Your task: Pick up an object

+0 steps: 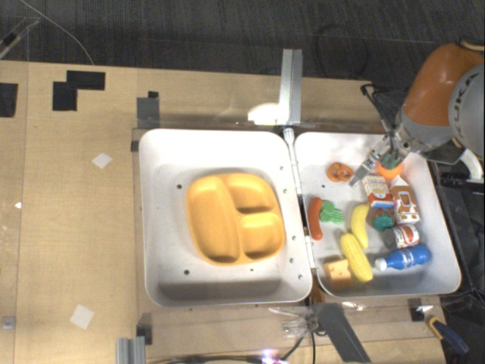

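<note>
My gripper [381,162] hangs low over the far side of the right bin [447,279], reaching in from the upper right. Directly beneath it sits a small orange toy with a green top [392,169]; I cannot tell whether it is gripped. The bin holds several toy foods: an orange round piece [339,172], a red pepper [314,220] with a green piece [331,214], a banana [359,226], a corn cob [356,255], a tan block [337,269], a blue bottle [405,260], a can [402,236], a teal item [383,220] and small cartons [403,203].
The left bin [163,203] holds a yellow divided tray [235,217] in its middle. A metal post [291,89] stands behind the divider between the bins. The arm's orange band [436,89] looms over the right bin's far right corner.
</note>
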`<act>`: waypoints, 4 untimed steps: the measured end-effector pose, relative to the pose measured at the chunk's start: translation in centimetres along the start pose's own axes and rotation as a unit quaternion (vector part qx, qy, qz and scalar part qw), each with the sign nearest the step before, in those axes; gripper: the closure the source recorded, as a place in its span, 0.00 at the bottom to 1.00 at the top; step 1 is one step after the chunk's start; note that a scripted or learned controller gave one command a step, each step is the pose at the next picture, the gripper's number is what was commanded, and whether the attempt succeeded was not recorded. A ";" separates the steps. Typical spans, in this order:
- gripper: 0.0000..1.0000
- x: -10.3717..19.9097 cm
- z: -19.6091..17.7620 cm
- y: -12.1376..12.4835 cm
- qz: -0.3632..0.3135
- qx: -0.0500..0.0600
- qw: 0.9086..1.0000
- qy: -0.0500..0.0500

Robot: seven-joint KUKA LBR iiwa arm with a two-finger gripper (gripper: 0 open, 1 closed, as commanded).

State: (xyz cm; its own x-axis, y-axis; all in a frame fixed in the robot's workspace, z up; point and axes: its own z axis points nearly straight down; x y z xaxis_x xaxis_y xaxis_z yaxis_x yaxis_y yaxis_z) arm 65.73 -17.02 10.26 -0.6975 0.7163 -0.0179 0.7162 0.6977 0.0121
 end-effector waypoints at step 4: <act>0.00 -0.7 -4.7 -4.1 0.162 0.004 0.987 0.004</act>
State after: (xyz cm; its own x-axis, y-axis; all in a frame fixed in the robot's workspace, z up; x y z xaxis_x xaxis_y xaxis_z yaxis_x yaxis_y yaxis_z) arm 63.17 -20.41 14.90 -0.4325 0.9016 -0.0074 0.9016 0.4325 0.0086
